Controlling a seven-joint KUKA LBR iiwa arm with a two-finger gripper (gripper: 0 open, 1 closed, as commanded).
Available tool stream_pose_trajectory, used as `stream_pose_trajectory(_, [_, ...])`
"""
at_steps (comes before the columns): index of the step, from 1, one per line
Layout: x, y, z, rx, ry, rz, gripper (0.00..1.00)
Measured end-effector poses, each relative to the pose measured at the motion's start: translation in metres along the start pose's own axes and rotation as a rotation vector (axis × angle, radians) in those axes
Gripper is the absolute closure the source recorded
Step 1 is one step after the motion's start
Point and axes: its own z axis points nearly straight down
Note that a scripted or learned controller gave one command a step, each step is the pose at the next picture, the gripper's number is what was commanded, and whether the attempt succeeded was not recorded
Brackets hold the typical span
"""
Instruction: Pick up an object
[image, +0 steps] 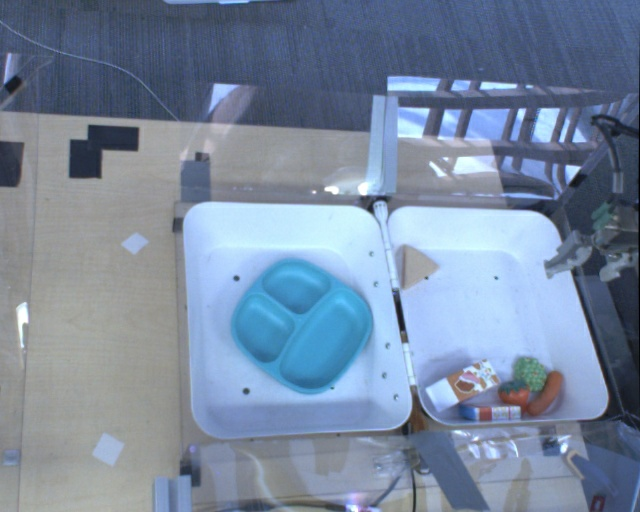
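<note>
Hovering at the right bin's (560, 240) edge, gripper (590, 252) state impossible to tell; toys (505, 388) sitting apart in the near corner.

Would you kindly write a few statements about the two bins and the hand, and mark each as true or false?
1. The blue divided plate lies in the left bin. True.
2. The small items sit in the far left corner of the right bin. False: the snack box, the green item and the orange item cluster at its near right corner.
3. The hand is at the right bin's right edge. True.
4. A tan wedge lies on the plate. False: it lies in the right bin, by the divider between the bins.
</note>
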Motion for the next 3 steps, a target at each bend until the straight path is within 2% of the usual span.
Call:
stream_pose_trajectory(1, [0.034,-0.009,0.116,0.004,0.002,-0.050,0.00])
stream_pose_trajectory(2, [-0.003,-0.045,0.077,0.000,0.001,-0.157,0.00])
stream_pose_trajectory(3, [0.028,-0.056,0.155,0.003,0.002,-0.127,0.00])
